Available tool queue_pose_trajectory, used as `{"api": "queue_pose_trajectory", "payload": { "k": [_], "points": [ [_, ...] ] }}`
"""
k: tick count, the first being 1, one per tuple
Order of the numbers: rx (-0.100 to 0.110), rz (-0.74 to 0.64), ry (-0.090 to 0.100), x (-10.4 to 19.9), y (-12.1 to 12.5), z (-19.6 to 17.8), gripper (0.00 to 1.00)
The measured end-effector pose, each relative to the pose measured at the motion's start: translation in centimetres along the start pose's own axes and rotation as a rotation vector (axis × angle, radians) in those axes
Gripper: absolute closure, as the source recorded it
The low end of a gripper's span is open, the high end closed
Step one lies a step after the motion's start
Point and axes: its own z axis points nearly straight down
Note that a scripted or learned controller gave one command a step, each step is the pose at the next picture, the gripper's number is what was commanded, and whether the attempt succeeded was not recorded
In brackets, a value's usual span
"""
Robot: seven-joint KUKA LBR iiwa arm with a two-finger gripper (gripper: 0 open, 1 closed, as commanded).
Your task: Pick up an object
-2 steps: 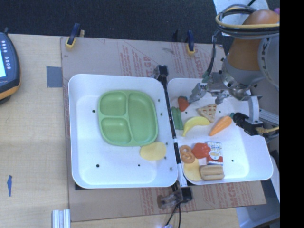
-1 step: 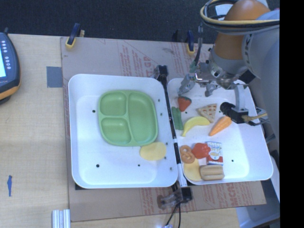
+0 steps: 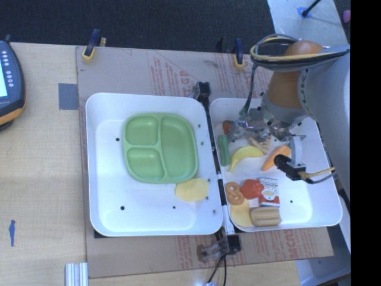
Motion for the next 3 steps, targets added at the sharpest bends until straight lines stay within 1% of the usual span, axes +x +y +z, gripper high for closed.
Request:
{"api": "queue_pose_trajectory", "payload": {
  "k": [1,2,3],
  "points": [
    [-0.006,-0.005,0.000,-0.9,3.6,-0.7,0.00],
    [-0.006,-0.008,-0.002,-1.0,3.6,-1.8,1.00],
    [0.000,-0.006,0.005,7.7,-1.3,-12.9,1.00]
  ]
}}
